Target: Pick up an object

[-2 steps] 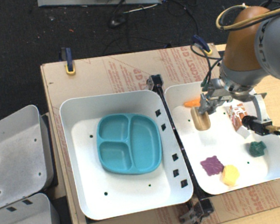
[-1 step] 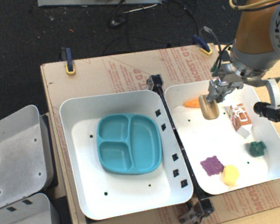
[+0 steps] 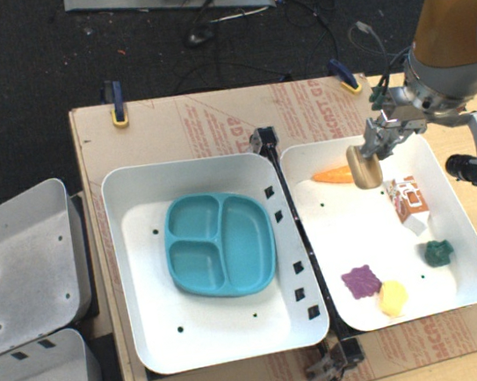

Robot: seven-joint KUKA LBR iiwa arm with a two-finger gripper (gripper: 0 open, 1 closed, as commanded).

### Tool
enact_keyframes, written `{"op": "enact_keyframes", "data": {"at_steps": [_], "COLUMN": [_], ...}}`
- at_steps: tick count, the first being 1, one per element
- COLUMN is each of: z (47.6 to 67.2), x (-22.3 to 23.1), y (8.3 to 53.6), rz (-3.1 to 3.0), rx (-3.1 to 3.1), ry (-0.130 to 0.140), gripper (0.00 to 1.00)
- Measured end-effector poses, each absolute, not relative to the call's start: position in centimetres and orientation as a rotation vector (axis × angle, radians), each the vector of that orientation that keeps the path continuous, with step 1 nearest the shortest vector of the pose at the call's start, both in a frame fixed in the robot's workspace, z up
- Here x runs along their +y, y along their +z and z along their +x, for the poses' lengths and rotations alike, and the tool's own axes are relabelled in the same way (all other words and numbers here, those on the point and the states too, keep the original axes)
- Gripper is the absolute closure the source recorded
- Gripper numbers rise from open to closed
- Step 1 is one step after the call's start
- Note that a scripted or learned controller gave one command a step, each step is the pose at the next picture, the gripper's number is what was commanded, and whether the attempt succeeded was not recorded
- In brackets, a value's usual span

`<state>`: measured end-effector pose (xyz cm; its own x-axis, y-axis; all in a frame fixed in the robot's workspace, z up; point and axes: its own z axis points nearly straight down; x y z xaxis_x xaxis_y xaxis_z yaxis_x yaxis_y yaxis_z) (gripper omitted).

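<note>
My gripper (image 3: 373, 149) hangs over the back of the right bin (image 3: 465, 222), reaching in from the upper right. A short tan cylinder (image 3: 364, 168) sits between its fingertips, held just above the bin floor. Right behind it lies an orange carrot (image 3: 332, 177), its right end hidden by the cylinder. Also in this bin are a white-and-orange carton (image 3: 408, 201), a dark green lump (image 3: 437, 253), a purple piece (image 3: 361, 281) and a yellow piece (image 3: 393, 297).
The left bin (image 3: 140, 271) holds a teal divided plate (image 3: 221, 243). A black divider (image 3: 298, 247) runs between the bins. Two white trays (image 3: 18, 262) lie off the bench at the left. Clamps (image 3: 118, 105) hold the cardboard base at the back.
</note>
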<state>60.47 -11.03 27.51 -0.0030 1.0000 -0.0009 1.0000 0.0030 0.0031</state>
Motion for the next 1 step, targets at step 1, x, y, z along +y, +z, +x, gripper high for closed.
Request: {"op": "enact_keyframes", "data": {"at_steps": [1], "z": [61.09], "x": [-6.48], "y": [27.42], "rz": [2.214], "rx": [2.228], "ry": [0.001], "gripper": [1.00]}}
